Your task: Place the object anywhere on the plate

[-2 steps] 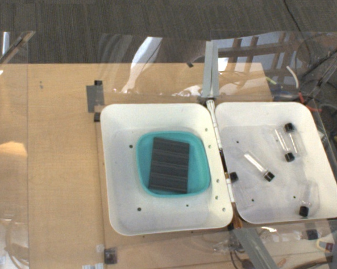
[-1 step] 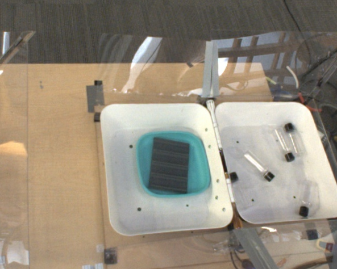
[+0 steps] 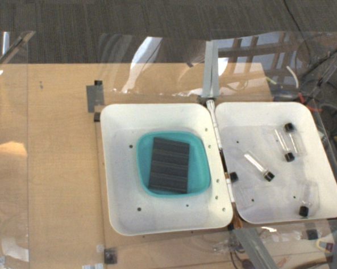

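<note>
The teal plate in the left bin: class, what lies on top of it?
A dark ribbed block lies on the teal plate, slightly tilted. The plate's middle beneath it is covered.

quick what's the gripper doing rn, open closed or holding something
Gripper: cannot be told from this frame. The dark ribbed rectangular block lies on the teal square plate in the left white bin, with nothing gripping it.

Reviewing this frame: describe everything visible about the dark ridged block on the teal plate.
The dark ridged block is a flat, charcoal-grey rectangle with parallel grooves across its top, matte, perhaps rubber or foam. It lies flat, turned slightly clockwise, resting wholly on the teal plate, roughly centred. The plate sits in the left white bin. Nothing else touches the block.
</note>
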Motion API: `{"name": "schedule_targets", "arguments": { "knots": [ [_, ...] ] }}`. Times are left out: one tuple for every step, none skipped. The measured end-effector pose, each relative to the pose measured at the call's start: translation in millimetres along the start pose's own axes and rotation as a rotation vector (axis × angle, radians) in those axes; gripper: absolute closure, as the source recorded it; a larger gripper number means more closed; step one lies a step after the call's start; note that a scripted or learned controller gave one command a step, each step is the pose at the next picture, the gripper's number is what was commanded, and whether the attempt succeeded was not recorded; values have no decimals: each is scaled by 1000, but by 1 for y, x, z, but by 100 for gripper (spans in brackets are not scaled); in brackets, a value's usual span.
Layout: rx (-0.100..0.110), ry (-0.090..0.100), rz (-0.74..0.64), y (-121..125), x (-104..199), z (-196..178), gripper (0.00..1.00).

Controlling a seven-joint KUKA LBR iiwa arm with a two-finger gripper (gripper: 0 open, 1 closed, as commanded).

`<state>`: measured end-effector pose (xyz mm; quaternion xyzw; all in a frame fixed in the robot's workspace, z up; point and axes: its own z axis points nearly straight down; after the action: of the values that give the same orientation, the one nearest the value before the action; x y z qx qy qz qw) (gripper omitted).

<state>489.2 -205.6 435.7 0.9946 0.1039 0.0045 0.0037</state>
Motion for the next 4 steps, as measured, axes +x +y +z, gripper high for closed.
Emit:
{"name": "schedule_targets", "arguments": {
  "knots": [
    [0, 0, 0, 0, 0, 0, 0],
    [0, 0, 0, 0, 0, 0, 0],
    [0, 0, 0, 0, 0, 0, 0],
    [1, 0, 0, 0, 0, 0, 0]
  ]
}}
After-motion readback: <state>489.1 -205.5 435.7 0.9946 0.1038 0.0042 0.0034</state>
